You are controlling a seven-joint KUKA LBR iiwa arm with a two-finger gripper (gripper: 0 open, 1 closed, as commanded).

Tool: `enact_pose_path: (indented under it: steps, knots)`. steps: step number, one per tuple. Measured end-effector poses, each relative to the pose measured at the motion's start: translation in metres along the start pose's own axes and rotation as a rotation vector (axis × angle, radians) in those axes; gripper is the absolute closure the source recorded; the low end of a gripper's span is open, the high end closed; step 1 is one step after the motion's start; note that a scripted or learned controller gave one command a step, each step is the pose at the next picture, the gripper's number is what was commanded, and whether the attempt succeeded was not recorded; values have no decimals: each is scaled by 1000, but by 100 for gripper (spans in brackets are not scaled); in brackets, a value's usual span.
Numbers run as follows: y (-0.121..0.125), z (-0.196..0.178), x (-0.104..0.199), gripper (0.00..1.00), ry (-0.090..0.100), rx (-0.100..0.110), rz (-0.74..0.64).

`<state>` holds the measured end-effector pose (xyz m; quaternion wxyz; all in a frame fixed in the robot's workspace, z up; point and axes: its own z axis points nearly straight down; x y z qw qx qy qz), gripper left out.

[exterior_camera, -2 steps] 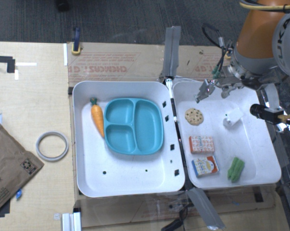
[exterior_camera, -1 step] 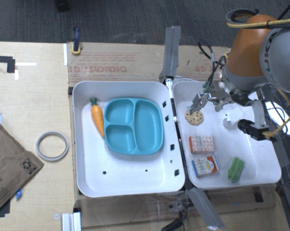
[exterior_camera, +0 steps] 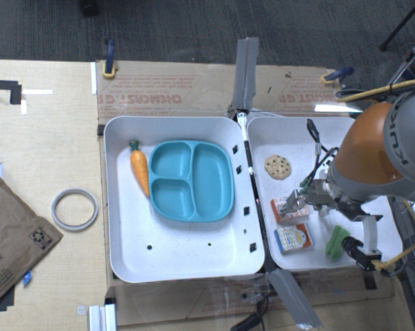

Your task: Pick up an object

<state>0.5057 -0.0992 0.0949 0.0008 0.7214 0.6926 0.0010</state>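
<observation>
The tool (exterior_camera: 295,204) sits low in the right bin (exterior_camera: 290,126), its fingers at a red-and-white packet (exterior_camera: 287,210) just below the cookie (exterior_camera: 278,166). I cannot tell whether they pinch it. Nothing looks lifted yet, so the pick remains undone.

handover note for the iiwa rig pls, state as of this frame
Gripper: low in the right bin, right over the reddish snack packet. Can't tell whether the fingers are open or shut, so no grasp confirmed.
Right bin also holds: cookie, small carton, green item.
Left bin: blue divided plate, toy carrot beside it on the plate's left.
Done: arm is positioned at the packet.
Left: close on an object, lift it clear, verify it is actually held.
</observation>
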Motion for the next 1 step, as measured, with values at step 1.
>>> enact_pose_path:
  steps: [1]
  knots:
    - [32, 0, 7, 0, 0, -3, 79]
